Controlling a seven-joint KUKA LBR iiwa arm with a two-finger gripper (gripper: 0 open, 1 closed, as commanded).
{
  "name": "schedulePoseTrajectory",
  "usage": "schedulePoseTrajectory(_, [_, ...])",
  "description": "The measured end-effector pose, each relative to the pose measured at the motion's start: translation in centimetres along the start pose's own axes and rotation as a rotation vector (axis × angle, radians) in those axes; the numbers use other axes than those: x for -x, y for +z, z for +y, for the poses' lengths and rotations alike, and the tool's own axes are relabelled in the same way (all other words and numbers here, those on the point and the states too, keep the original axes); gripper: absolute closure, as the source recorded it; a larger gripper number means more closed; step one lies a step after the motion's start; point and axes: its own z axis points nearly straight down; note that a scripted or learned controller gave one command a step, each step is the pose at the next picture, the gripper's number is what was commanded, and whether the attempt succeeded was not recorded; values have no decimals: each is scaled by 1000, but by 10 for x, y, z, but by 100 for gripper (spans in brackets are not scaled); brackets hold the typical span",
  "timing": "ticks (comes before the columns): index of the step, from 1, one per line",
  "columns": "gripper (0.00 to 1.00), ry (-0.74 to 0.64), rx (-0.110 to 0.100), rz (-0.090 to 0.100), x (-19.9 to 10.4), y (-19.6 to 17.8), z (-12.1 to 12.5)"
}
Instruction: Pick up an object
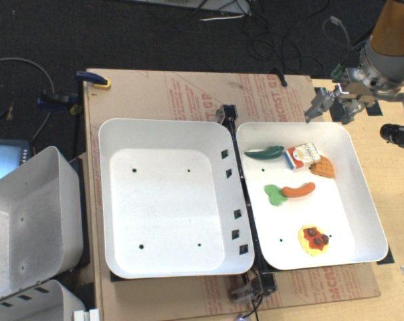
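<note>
I judged nothing picked yet: my tool (pixel 330 105) hung with fingers spread and bare above the right bin's (pixel 362 199) far rim, while the green pepper (pixel 264 153), carton (pixel 302 156) and carrot (pixel 297 190) lay inside, untouched.

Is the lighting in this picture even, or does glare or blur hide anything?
Camera view: even, soft light; the two shallow white bins look bright without washing out; the small orange carrot-shaped toy stays sharp; the grey two-finger gripper looks slightly soft near the frame's corner.
</note>
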Motion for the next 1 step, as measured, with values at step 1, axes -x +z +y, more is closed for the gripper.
schedulePoseTrajectory(1, [0, 2, -11, 4, -23, 142, -19])
